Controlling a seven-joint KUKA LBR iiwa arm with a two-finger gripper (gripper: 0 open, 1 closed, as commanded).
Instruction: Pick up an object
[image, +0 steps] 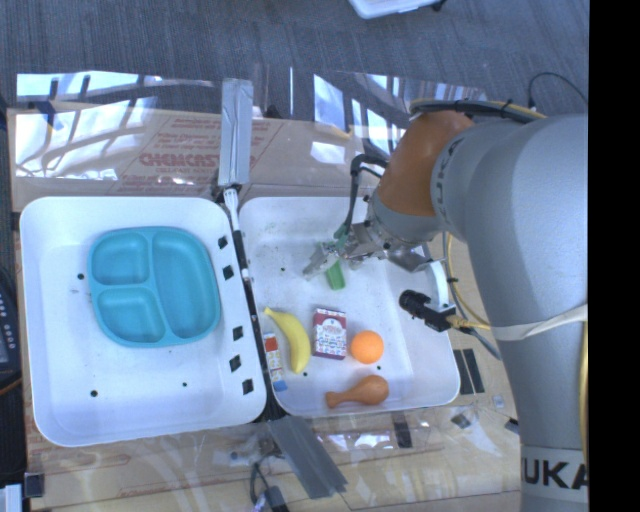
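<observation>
My gripper (330, 257) hangs low over the back half of the right bin (425, 370), its grey fingers pointing left. A small green object (335, 276) sits right under the fingertips, touching or very near them. Toward the front of the same bin lie a yellow banana (293, 338), a red and white box (329, 333), an orange (367, 346) and a brown drumstick-shaped toy (358, 392). A thin tube (272, 358) lies along the bin's left wall.
The left bin (60, 400) holds a blue three-compartment plate (155, 284). A grey divider with black clips (237, 300) separates the bins. My arm's grey body (520, 230) covers the right side of the bench.
</observation>
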